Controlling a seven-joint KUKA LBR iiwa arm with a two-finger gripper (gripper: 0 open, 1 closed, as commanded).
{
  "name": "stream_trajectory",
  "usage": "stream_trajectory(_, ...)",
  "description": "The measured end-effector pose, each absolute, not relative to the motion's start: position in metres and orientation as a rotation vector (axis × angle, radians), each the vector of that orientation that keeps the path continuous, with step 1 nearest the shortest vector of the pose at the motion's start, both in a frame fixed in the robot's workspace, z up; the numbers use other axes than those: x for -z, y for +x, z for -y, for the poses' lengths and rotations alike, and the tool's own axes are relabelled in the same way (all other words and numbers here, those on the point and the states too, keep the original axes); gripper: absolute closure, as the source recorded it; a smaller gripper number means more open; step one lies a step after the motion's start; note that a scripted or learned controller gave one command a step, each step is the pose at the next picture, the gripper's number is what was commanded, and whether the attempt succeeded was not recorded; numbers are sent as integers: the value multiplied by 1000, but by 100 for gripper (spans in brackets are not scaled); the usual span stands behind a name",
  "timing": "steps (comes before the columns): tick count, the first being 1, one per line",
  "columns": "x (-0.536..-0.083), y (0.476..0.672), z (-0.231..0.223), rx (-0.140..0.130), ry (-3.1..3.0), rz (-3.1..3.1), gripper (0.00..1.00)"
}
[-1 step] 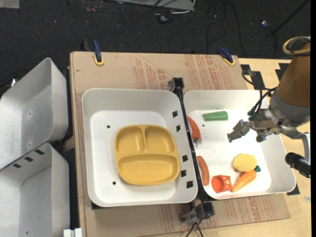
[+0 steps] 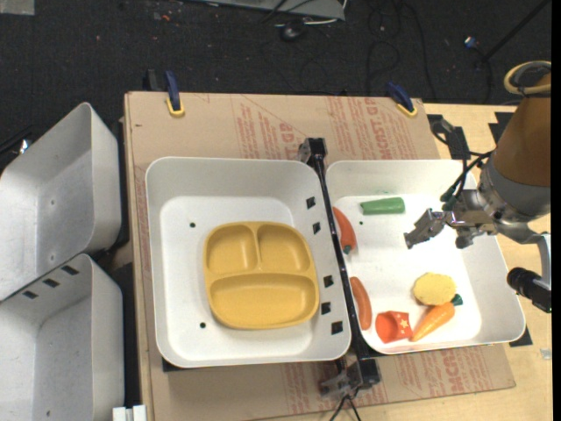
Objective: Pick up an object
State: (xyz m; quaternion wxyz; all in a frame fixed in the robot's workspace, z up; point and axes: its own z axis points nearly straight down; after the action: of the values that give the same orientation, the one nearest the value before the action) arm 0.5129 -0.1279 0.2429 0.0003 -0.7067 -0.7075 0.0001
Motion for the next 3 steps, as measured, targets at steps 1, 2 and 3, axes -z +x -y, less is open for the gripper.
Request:
stream_trajectory(1, -179, 512, 128, -4, -2220, 2216, 0)
stream_trajectory(2, -129, 501, 129, -5, -2220, 2214, 0)
stream_trajectory(3, -90, 500, 129, -3, -2220, 2217, 0)
